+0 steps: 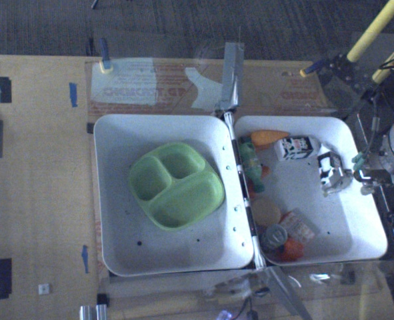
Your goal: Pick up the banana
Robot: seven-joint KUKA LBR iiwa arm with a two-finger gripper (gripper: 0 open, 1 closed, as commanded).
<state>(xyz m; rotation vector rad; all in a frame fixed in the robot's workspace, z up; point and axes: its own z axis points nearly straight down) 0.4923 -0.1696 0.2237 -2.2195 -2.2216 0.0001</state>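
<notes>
My gripper [330,173] hangs over the right part of the right bin [357,209], just right of a small white and black carton [295,147]. An orange carrot-like piece [269,137] lies at the bin's back left. Green items [250,162] line its left wall. A pale tan rounded piece [268,212] rests near the front left; I cannot tell what it is. Beside it lie a grey can [275,235], a small packet [298,224] and a red-orange piece [291,249]. Nothing lies directly under the gripper.
The left bin [117,239] holds a green divided plate [176,184]. A metal divider [231,85] stands behind the seam between the bins. A yellow pole [377,22] and cables sit at the back right.
</notes>
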